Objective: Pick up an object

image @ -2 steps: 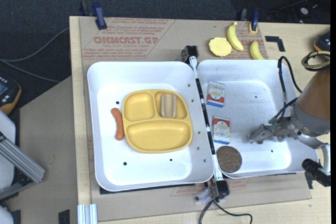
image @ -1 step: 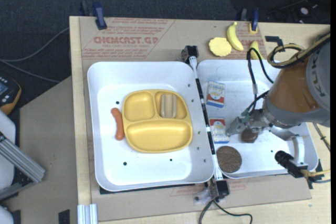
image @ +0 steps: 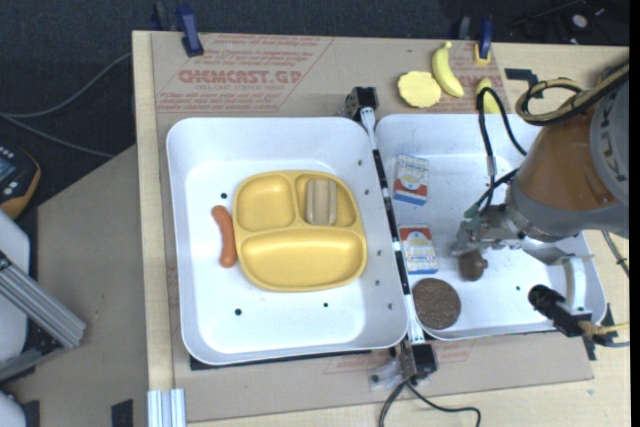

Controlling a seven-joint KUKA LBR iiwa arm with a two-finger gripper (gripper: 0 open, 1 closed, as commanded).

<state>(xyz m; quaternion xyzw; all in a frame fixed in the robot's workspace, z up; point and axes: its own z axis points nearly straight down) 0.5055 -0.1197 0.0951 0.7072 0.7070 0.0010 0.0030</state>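
**Q:** What is on the bench?

**A:** Two shallow white bins sit side by side. The left bin (image: 200, 215) holds a yellow divided plate (image: 298, 230). A tan bun (image: 320, 200) lies in the plate's upper right compartment, and an orange sausage (image: 226, 235) lies on the bin floor just beside the plate's left edge.

**Q:** And the right bin?

**A:** The right bin (image: 445, 140) holds two small cartons, an upper carton (image: 411, 179) and a lower carton (image: 418, 250), both near its left wall. A round brown cookie (image: 436, 303) lies below them. A banana (image: 447, 71) and a yellow disc (image: 419, 89) rest on the bench beyond the bins.

**Q:** Where is the arm?

**A:** The arm (image: 570, 170) reaches in from the right. Its gripper (image: 472, 255) is low in the right bin, with a small brown lump (image: 471, 266) at its tip, just right of the lower carton.

**Q:** Is it grasping that?

**A:** I cannot tell.
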